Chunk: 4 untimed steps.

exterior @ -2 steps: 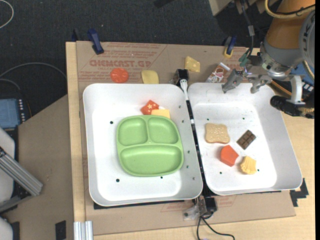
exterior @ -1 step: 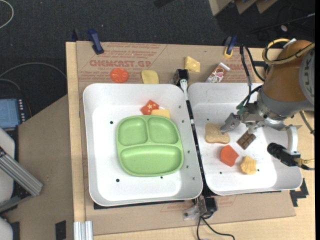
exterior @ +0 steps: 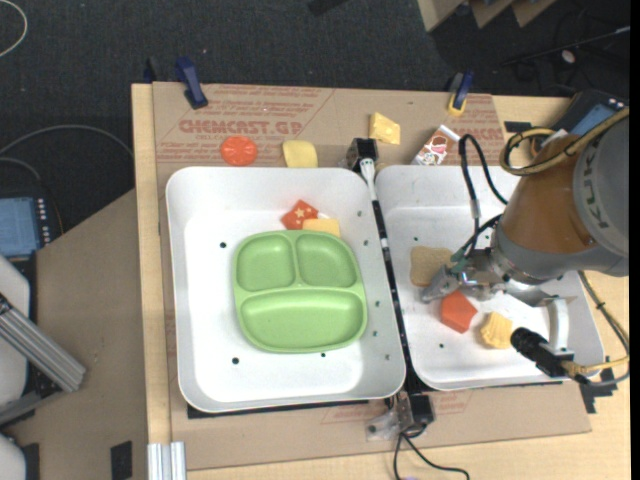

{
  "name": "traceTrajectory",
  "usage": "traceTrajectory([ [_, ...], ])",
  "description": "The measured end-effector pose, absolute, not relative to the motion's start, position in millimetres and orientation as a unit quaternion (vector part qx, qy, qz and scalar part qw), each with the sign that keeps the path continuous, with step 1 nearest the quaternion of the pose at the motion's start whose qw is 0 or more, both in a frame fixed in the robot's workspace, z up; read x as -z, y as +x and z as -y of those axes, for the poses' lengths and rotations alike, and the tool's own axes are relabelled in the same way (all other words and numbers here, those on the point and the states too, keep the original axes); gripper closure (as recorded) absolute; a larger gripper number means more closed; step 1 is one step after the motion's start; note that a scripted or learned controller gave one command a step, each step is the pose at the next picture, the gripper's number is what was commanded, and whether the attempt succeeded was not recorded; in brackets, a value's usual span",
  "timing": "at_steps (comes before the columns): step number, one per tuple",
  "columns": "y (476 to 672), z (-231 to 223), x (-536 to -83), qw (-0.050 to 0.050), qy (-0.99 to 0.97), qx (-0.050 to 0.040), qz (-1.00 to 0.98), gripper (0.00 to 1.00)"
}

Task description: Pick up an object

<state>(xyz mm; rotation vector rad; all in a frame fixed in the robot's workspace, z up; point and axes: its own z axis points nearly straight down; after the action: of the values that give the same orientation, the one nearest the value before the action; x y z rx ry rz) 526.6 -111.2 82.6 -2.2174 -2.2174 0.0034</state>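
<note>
The right bin (exterior: pixel 430 363) holds a tan flat piece (exterior: pixel 428 261), an orange-red block (exterior: pixel 458 313) and a small yellow lump (exterior: pixel 495 330). My gripper (exterior: pixel 452 283) hangs low over this bin, just above the orange-red block and at the lower right edge of the tan piece. Nothing can be seen held in it. The grey arm with its orange band (exterior: pixel 545 213) reaches in from the right and hides part of the bin behind it.
The left bin (exterior: pixel 200 268) bears a green divided plate (exterior: pixel 298 290), with a red cube (exterior: pixel 299 215) and a pale yellow piece (exterior: pixel 322 227) behind it. On the board beyond the bins lie an orange disc (exterior: pixel 238 150), yellow pieces (exterior: pixel 299 154) and a red-white packet (exterior: pixel 433 150). Cables (exterior: pixel 470 183) loop near the arm.
</note>
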Motion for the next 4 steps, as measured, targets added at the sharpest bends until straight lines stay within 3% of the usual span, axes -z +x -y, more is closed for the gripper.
traceTrajectory([
  [1,513.7,94.1,-84.4,0.002,-0.707,-0.0007,0.707,0.00],
  [2,586.4,138.7,-132.3,-0.006,-0.707,0.0021,0.707,0.00],
  [3,565.9,90.9,-84.1,0.000,-0.707,0.0006,0.708,0.00],
  [4,568.3,93.0,-98.3,-0.004,-0.707,0.0029,0.707,1.00],
])
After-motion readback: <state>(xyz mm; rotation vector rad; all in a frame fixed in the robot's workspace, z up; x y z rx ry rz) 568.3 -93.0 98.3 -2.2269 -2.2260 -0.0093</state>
